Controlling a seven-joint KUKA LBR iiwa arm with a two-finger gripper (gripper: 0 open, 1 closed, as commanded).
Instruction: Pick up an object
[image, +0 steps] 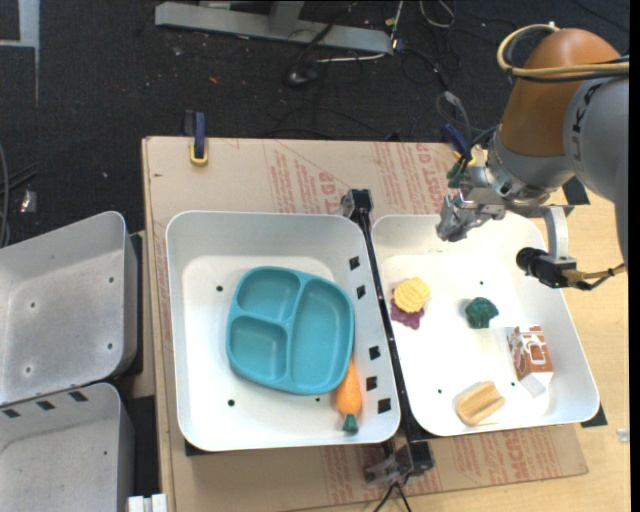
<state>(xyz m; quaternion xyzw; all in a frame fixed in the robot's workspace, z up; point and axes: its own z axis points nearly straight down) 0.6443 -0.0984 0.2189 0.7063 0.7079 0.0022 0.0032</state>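
Bread piece (479, 402) sits nearest cam. Corn (411, 295) is found at approx 7 o'clock from gripper (455, 222), well apart; gripper state can't be told.

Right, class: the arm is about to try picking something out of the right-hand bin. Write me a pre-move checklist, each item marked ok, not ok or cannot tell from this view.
1. Gripper carries nothing yet: ok, nothing shows between or under its tips.
2. Gripper over the right bin: ok, it hangs above the bin's far left corner.
3. Targets apart enough to grasp: ok for the green piece, the bread-like piece and the small carton; not ok for the yellow piece, which touches a purple piece.
4. Gripper lined up over a target: not ok, nothing lies directly beneath it.
5. Finger opening: cannot tell.
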